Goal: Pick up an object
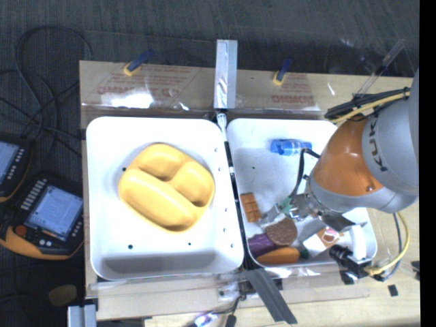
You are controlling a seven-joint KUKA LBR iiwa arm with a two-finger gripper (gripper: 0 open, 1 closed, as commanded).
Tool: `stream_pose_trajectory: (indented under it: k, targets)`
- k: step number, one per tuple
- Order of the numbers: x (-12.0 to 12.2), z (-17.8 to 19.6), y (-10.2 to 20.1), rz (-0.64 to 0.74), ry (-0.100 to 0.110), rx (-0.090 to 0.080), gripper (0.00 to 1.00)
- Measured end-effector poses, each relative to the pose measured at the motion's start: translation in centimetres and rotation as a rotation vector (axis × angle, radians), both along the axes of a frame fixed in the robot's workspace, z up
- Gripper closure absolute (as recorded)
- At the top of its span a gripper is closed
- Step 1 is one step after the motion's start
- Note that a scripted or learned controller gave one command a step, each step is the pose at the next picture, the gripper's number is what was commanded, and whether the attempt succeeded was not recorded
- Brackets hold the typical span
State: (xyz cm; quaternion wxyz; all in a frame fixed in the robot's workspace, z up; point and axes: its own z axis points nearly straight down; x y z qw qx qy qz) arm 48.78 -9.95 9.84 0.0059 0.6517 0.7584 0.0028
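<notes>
My gripper (pixel 287 208) is low in the right bin (pixel 262 165), near its front half, under the orange wrist band. It hangs just above a round brown disc (pixel 281 233). Left of the disc lies a purple eggplant-like piece (pixel 259 242), and an orange carrot-like piece (pixel 278 255) lies along the front wall. A small brown block (pixel 250 206) rests by the bin's left wall, to the left of the gripper. A blue cylinder (pixel 289 146) lies at the back of the bin. The arm hides the bin's right side.
A large yellow lumpy object (pixel 165 184) lies across the middle of the left bin (pixel 102 261). A small white and red piece (pixel 327 237) sits at the right bin's front right. Cables and a handheld pendant (pixel 48 213) lie left of the bench.
</notes>
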Motion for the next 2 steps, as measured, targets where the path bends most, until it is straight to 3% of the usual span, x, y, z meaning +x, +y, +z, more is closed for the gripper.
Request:
stream_pose_trajectory:
  k: [1,2]
  targets:
    - [-0.4,8.4,1.0,0.038,0.016,0.002,1.0]
    - [0.6,13.3,0.8,-0.005,0.015,0.001,1.0]
